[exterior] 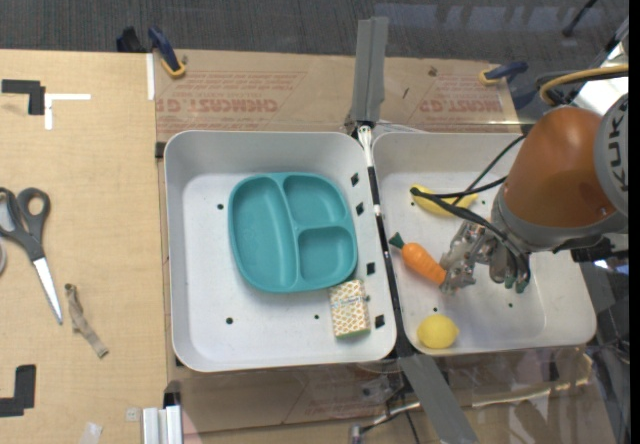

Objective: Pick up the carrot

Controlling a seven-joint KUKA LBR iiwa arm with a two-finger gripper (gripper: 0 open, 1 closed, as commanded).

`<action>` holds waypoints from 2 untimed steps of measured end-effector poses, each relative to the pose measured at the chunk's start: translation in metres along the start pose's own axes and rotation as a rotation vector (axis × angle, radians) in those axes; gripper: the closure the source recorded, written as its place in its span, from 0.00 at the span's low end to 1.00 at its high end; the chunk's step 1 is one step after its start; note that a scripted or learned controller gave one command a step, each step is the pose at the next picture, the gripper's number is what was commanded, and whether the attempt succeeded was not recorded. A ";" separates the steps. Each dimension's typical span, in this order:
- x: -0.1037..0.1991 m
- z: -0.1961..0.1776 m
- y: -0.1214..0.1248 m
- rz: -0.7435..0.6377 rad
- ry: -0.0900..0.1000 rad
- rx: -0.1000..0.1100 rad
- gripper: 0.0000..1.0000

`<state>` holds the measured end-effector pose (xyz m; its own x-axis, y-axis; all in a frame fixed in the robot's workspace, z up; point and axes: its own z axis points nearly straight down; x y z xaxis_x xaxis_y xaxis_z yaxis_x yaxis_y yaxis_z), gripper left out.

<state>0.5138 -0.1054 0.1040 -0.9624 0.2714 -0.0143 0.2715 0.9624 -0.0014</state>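
The orange carrot (421,261), with a green stub at its left end, lies on the floor of the right bin (560,332), near the bin's left wall. My gripper (460,270) hangs low over the carrot's right end, its metal fingers (455,254) pointing down beside or onto that end. I cannot make out whether the fingers grasp the carrot. The grey arm with its orange band (560,167) reaches in from the right and hides the bin's right part.
A yellow banana (440,202) lies behind the carrot in the right bin and a lemon (437,332) sits near its front. The left bin (190,332) holds a teal divided plate (294,230) and a small patterned box (350,309). Scissors (32,237) lie on the bench at left.
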 end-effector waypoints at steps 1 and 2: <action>0.022 -0.088 0.090 0.151 0.011 -0.001 1.00; 0.035 -0.301 0.017 -0.301 0.005 -0.003 1.00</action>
<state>0.4811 -0.0777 0.4047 -0.9996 -0.0266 -0.0084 -0.0266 0.9996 -0.0017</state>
